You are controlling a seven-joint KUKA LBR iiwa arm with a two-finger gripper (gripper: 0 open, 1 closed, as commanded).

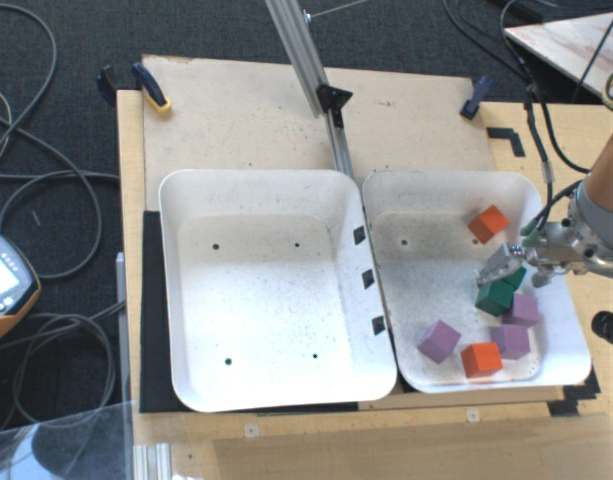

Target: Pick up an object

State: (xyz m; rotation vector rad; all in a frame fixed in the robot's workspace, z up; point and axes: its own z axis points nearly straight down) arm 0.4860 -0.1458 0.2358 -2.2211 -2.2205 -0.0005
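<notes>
In the right bin, a green block sits among purple and orange ones, just under the gripper. It looks small, rigid and light, with flat faces; opposite sides seem the best hold, though the neighbouring purple block crowds it. The arm reaches in low from the right. Whether the fingers are apart or together, I cannot tell.

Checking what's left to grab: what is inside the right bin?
The right bin holds two orange blocks, three purple blocks and a green block. The gripper covers the green block's top and anything beneath the arm.
</notes>
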